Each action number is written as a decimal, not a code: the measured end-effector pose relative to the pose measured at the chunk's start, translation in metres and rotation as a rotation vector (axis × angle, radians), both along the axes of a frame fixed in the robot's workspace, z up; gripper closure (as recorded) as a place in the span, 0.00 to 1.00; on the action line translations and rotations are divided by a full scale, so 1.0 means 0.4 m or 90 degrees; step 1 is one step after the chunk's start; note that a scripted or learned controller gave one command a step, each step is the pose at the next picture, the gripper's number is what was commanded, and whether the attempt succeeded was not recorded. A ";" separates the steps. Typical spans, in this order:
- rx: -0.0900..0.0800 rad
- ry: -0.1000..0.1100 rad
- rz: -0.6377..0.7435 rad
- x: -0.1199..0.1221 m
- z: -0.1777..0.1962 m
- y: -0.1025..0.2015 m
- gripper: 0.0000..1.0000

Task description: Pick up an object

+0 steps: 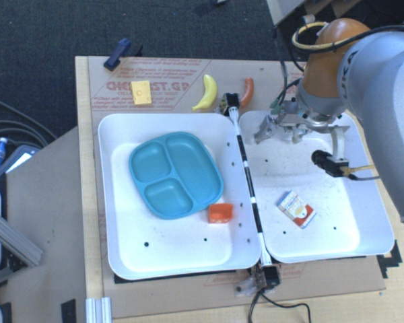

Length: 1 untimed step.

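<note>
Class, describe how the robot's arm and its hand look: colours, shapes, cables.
The arm is bulky, rounded and light grey, with an orange band above the wrist. A yellowish cable loops beside that band. The hand is a small grey metal assembly below it.

Glossy blue plastic tray (176, 174), smooth white plastic bins (121, 200), matt brown cardboard backing (168, 79)

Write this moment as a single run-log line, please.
end effector: over right bin, far end | small box: lying in right bin | blue tray, orange block: left bin
</note>
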State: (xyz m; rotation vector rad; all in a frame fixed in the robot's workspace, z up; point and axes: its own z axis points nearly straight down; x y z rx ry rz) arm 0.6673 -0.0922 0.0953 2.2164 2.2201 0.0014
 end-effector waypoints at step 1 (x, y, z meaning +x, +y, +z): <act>0.001 0.004 -0.001 -0.002 -0.027 -0.003 0.00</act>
